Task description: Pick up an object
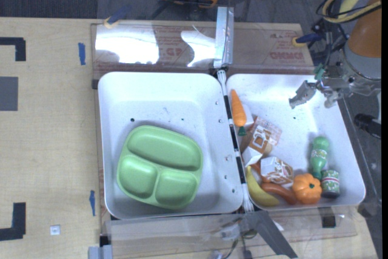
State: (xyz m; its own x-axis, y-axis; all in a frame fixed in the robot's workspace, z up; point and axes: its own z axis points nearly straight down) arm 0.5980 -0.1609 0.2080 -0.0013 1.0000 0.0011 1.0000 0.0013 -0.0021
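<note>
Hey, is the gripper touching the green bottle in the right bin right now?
Apart. The camera view shows the gripper over the right bin's upper part, with bare white floor between it and the green bottle lower down.

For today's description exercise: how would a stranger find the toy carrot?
Look in the right-hand shallow white bin. Against its left wall, at the top of the toy pile, lies the slim orange toy carrot with a green tip; the round orange toy pumpkin sits far lower.
</note>
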